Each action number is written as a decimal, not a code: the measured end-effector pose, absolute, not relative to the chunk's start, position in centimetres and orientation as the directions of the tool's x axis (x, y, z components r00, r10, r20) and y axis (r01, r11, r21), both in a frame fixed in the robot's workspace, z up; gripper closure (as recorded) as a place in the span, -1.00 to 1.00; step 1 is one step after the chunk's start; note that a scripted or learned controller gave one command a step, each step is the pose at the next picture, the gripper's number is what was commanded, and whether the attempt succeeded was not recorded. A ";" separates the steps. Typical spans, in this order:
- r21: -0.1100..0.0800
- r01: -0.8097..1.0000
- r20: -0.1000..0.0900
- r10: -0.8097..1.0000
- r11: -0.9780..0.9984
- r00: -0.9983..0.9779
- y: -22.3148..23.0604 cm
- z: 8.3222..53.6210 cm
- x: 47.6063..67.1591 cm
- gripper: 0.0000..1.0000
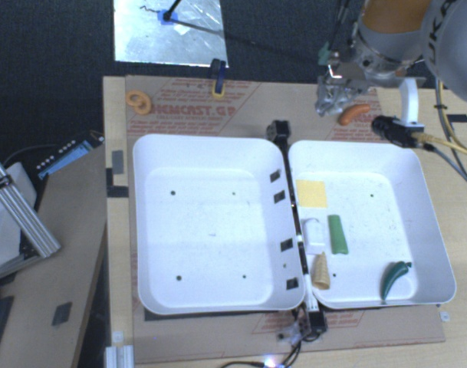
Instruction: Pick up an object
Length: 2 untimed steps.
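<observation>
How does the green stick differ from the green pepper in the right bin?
The green stick is straight and lighter green; the green pepper is curved and darker. The stick lies near the bin's middle; the pepper lies near its front right corner. Both lie flat in the right bin, apart from the gripper.

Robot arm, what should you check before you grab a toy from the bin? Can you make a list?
1. Toys lie in the right bin: yellow square, green block, cone, green pepper. Ok.
2. Green block has space around it. Ok.
3. Cone rests against the inner wall, tricky to grip. Not ok.
4. Gripper is above a toy: it sits beyond the bin's far edge. Not ok.
5. Fingers open: cannot tell.
</observation>
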<state>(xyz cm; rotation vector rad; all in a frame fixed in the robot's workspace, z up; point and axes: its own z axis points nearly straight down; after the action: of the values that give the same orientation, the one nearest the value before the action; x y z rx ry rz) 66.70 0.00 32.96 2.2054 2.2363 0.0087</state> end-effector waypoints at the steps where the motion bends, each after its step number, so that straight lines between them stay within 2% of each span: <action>1: 0.004 1.000 0.003 1.000 0.012 -0.012 8.5 33.5 66.9 1.00; 2: 0.005 1.000 0.002 1.000 0.009 -0.009 13.4 36.1 66.9 1.00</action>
<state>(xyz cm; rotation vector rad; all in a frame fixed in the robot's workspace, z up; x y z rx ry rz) 66.86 13.39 36.14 2.2102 2.2300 0.0078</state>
